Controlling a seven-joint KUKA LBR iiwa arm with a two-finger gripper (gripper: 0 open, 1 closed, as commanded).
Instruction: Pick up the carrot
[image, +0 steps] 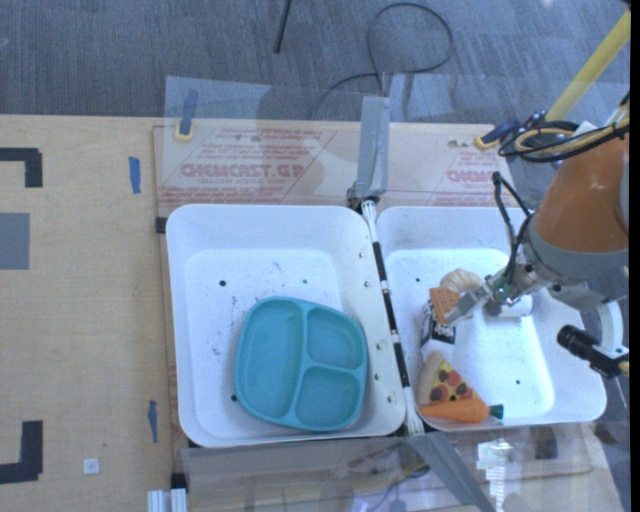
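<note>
The carrot (458, 410) is orange with a small green tip and lies flat along the front wall of the right bin (575, 395). My gripper (463, 307) hangs over the middle of that bin, reaching in from the right. It is well behind the carrot and apart from it. Its tip is right at a small orange and black packet (441, 303).
A pizza slice toy (440, 378) lies against the carrot's back side. A beige bread-like piece (462, 282) sits behind the packet. The left bin (200, 250) holds a teal divided plate (300, 363). The arm's orange band (590, 200) looms over the right bin's far right.
</note>
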